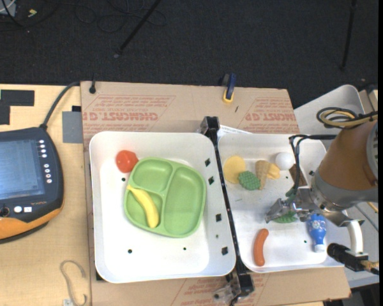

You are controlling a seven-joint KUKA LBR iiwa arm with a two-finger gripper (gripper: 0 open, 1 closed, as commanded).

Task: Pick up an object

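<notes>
My gripper [276, 213] is low in the right bin [282, 262], reaching in from the right, with a small dark green object [286, 218] right at its fingers. A red sausage [260, 246] lies just below it, and a blue and white bottle [316, 231] lies to its right under the arm. Further up sit a yellow piece [234, 166], a green textured piece [249, 180], a tan cone [262, 170] and a white ball [283, 160].
The left bin [105, 234] holds a green divided plate [179, 206] with a banana [145, 205] on it and a red tomato [126, 160] beside it. A tablet pendant [19, 177] rests at the far left.
</notes>
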